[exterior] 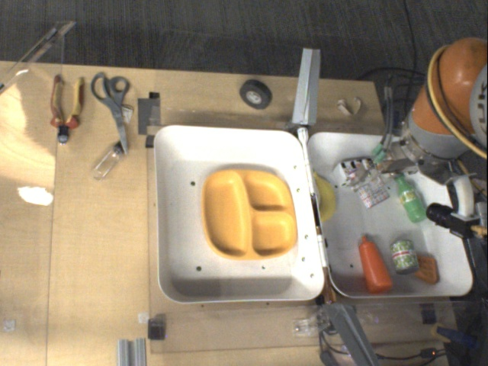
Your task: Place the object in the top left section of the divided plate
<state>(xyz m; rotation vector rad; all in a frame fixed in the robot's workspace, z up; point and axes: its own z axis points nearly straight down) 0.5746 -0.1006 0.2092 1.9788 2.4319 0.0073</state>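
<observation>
Gripper (364,180) low over right bin (335,277), upper part; open or shut: cannot tell. Green bottle (410,202) just right of it. Orange bottle (374,265), small green can (403,255) near front wall. Yellow divided plate (249,212) in left bin (175,204), all sections bare.

A robotics lab or workshop, judging by the plywood bench (91,235) on dark carpet. Scissors (114,105), red-handled pliers (65,109) and a roll of black tape (255,94) lying loose along the back edge. Two white bins (175,204) fixed side by side, cables trailing at right.
</observation>
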